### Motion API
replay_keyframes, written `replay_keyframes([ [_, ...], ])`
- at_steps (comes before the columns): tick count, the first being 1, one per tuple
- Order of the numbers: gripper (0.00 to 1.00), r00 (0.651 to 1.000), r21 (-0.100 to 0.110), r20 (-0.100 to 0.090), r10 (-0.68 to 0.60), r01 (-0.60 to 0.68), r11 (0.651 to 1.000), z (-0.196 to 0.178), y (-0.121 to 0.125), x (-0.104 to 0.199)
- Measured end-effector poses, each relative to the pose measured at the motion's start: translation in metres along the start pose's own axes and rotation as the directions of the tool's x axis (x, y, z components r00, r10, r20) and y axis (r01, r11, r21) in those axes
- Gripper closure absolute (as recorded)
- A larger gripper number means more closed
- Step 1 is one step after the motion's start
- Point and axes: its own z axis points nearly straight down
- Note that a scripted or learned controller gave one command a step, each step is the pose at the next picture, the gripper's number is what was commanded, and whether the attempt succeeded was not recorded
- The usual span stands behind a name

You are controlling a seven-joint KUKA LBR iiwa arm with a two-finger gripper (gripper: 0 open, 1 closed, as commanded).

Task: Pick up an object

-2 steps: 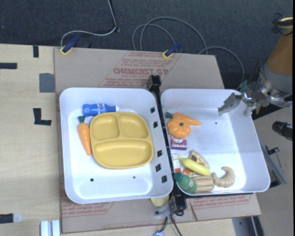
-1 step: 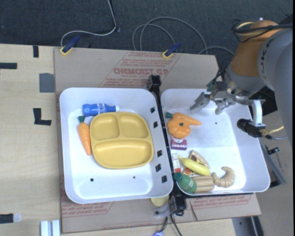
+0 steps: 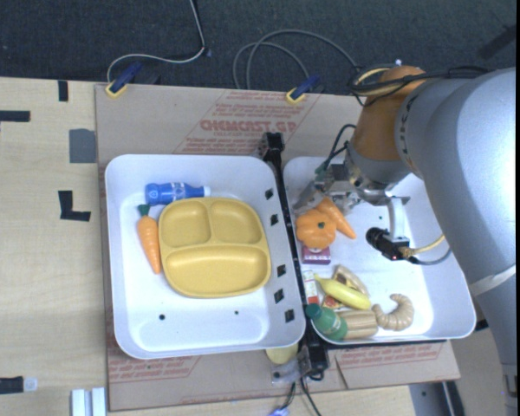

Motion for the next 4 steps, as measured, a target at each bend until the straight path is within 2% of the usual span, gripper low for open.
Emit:
replay_keyframes([
  [1,0.00,1.000,0.005,-0.001,0.002,-0.002,1.000,-0.004,0.030,0.000],
  [2,0.00,1.000,-0.002,0.000,0.004,-0.004,1.000,-0.005,0.004,-0.005],
  [3,0.00,1.000,0.000,-0.002,0.003,-0.003,1.000,-0.004,0.030,-0.002],
  [4,0.00,1.000,-0.002,-0.001,0.005,-0.005,1.000,-0.005,0.020,-0.018],
])
